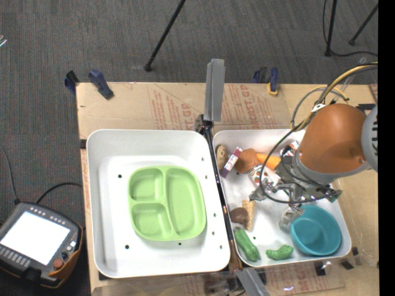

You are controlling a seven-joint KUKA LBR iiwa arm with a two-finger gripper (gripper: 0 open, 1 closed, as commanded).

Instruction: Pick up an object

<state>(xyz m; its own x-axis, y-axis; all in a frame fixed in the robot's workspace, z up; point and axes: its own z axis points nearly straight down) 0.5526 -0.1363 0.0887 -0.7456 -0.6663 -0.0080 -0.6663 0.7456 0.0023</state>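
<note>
The right bin [345, 217] holds several small items. A teal bowl [316, 233] sits in its front right corner. A waffle cone [249, 211] and a brown lump [238, 214] lie near the bin's left wall. A green pickle [247, 245] and a small green piece [279, 251] lie along the front. A brown ball [247, 160], an orange carrot [270, 160] and a purple-and-white pack [231, 162] lie at the back. My gripper [290, 216] hangs low over the bin's middle, just left of the bowl, with the arm's orange band [333, 140] above hiding much of it.
The left bin [102, 165] holds a light green divided plate [166, 203]. A grey post [215, 94] stands at the back between the bins. A tablet pendant [34, 239] lies on the floor at front left. Cables loop above the arm's wrist.
</note>
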